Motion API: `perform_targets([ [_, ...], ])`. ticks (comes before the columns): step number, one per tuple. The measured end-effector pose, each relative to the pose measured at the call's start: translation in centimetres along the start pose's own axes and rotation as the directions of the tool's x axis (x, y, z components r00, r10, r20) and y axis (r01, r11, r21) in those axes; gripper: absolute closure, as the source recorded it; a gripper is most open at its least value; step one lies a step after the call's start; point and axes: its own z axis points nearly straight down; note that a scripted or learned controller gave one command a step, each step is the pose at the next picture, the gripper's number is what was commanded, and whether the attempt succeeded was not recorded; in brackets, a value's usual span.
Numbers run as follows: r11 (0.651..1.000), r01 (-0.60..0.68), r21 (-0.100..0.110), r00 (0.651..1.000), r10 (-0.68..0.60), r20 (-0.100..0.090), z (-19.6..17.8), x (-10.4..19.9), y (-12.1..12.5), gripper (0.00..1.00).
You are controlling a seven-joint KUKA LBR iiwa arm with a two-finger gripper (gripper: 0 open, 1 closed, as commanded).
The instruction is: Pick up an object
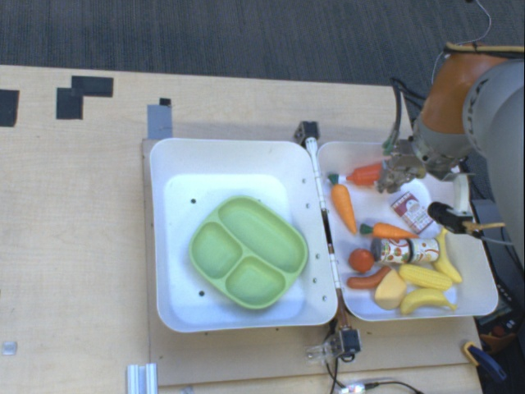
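My gripper point(399, 172) hangs low over the far part of the right bin point(489, 299). Just left of it lies a short red-orange carrot-like toy point(366, 173), close to the gripper; I cannot see whether they touch. A red and white packet point(413, 211) lies just below the gripper. Nearer the divider lies an orange carrot point(343, 208), and a second carrot point(390, 231) lies lower down.
The front of the right bin holds a red tomato point(361, 260), a small bottle point(407, 251), a red sausage point(367, 281), corn point(425, 277), bananas point(427, 302) and an orange-yellow block point(390, 290). A green divided plate point(248, 253) sits in the left bin point(176, 171).
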Motion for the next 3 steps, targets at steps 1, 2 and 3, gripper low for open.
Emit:
perform_targets([
  [1, 1.000, -0.002, -0.014, 1.000, 0.002, 0.000, -0.4, -1.3, 0.0, 1.00],
  [2, 1.000, -0.004, 0.017, 1.000, 0.004, 0.001, 1.4, -1.5, 0.8, 1.00],
  [3, 1.000, -0.003, 0.016, 1.000, 0.003, 0.001, 1.2, -1.4, 0.8, 1.00],
])
